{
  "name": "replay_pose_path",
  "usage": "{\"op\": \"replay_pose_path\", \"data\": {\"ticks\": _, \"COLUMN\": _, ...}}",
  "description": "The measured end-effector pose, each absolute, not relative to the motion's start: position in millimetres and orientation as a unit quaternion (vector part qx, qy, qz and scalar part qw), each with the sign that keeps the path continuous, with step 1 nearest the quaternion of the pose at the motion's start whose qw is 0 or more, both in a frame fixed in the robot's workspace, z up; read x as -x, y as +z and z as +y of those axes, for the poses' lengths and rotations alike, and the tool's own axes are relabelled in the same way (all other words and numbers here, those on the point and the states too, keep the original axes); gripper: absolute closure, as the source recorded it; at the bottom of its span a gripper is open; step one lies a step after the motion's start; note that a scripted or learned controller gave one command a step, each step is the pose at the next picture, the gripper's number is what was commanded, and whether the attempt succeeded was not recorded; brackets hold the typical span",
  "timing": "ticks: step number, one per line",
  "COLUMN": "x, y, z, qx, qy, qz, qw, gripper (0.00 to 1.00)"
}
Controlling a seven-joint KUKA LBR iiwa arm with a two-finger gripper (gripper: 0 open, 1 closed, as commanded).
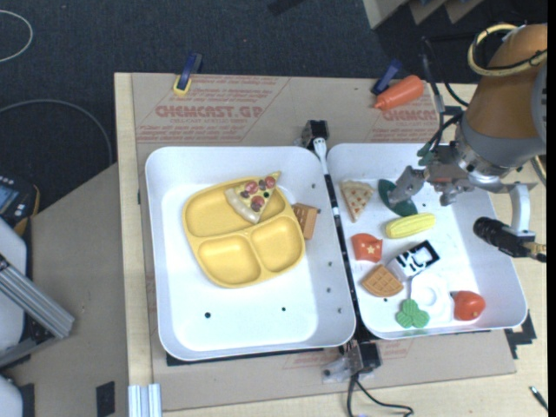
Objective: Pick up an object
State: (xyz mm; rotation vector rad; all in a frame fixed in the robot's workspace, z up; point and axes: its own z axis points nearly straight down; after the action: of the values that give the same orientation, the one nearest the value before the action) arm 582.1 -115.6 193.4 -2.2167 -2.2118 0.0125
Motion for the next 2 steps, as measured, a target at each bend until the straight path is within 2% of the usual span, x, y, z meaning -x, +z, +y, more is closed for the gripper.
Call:
{"op": "replay_pose_path", "data": {"ticks": 1, "x": -585.1, "y": 200, "z": -116, "qx": 0.707, "qy": 0.0001, "qz": -0.707, "qw": 0.000, "gripper": 0.00}}
{"op": "replay_pose_path", "data": {"ticks": 2, "x": -577.4, "y": 144, "z": -123, "qx": 0.708, "qy": 0.0022, "qz": -0.706, "qw": 0.003, "gripper": 0.00}}
